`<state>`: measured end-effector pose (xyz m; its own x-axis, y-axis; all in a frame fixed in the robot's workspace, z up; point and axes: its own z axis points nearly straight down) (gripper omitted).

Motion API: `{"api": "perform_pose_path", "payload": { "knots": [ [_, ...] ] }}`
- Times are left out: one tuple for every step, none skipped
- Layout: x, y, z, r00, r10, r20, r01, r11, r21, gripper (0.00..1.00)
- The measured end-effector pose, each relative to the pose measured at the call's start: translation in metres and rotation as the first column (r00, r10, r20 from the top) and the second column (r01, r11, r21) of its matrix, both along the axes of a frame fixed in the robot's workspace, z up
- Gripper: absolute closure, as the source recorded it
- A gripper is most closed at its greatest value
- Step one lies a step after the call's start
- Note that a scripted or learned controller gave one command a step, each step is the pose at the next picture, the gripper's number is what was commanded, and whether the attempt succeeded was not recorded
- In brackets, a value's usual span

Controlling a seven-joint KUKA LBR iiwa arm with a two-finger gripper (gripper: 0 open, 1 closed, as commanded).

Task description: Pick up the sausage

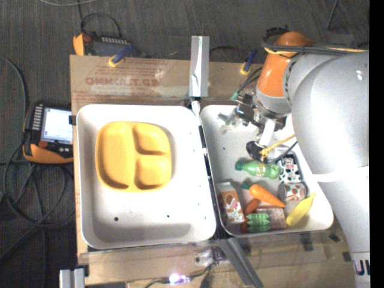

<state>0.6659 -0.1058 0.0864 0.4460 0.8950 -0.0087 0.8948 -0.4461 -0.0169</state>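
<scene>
The sausage (252,206) lay in the right bin (223,155), toward the bench's lower-right corner as viewed. It was well apart from the gripper (247,117), which hung over that bin's far end. How far the gripper was open could not be determined. The sausage lay just beside a carrot (268,195) and a packet (231,206). A green bottle (259,168) and a banana (300,210) shared the bin. The left bin (120,212) held a yellow tray (135,155). The arm (330,119) reached in from the bench's right edge.
</scene>
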Motion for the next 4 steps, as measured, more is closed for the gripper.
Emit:
{"api": "perform_pose_path", "payload": {
  "knots": [
    [0.0, -0.001, 0.005, 1.0, -0.001, -0.001, 0.001, 1.0, -0.005, 1.0],
    [0.001, 0.077, 0.093, 0.969, 0.248, 0.009, -0.248, 0.969, 0.0, 1.0],
    [0.001, 0.142, 0.092, 0.942, 0.335, 0.008, -0.335, 0.942, 0.001, 1.0],
    [-0.017, 0.212, 0.072, 0.874, 0.486, 0.007, -0.486, 0.874, 0.003, 1.0]
  ]
}}
